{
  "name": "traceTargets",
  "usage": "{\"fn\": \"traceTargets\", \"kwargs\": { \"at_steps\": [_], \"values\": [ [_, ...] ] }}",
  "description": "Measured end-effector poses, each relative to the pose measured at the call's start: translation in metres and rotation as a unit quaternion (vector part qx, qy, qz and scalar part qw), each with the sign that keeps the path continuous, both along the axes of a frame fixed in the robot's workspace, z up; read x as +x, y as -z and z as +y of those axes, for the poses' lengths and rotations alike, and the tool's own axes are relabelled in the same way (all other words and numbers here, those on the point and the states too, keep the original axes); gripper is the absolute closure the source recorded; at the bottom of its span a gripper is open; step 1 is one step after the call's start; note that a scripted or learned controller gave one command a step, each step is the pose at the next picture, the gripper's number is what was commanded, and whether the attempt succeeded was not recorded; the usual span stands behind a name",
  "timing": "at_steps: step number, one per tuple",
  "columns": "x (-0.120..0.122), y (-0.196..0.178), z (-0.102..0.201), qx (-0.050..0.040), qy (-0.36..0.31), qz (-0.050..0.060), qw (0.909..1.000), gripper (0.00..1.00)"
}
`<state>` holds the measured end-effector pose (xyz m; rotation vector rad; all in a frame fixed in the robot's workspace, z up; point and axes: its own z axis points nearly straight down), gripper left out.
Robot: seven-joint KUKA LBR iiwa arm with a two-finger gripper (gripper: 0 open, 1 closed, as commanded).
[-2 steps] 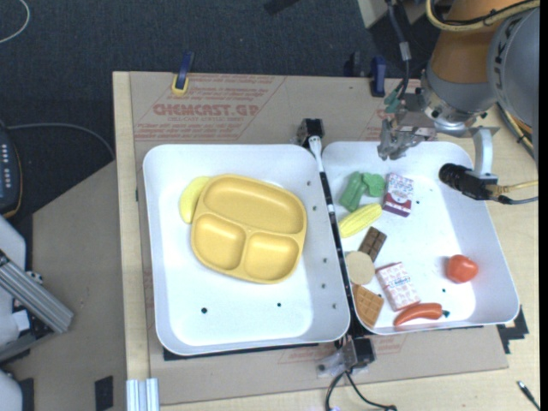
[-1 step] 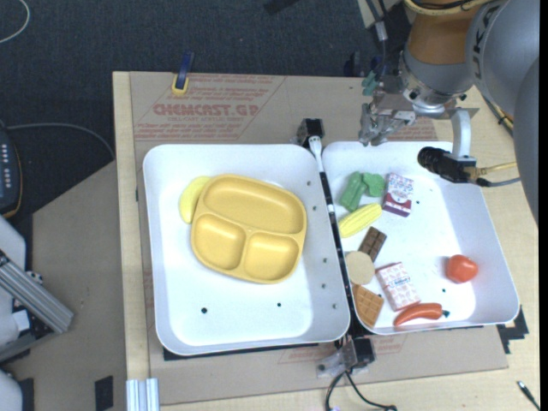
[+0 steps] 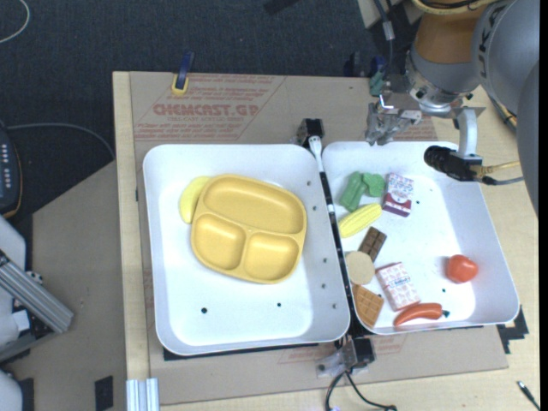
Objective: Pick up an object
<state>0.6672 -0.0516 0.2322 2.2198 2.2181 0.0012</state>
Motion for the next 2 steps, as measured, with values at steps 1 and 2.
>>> {"fn": "traceTargets", "kwargs": {
  "at_steps": [1, 2],
  "values": [
    [-0.004, 0.017, 0.002, 0.001, 0.0, 0.003, 1.0, 1.0],
    [-0.012, 0.003, 0.013, 0.0013, -0.001, 0.002, 1.0, 1.0]
  ]
}}
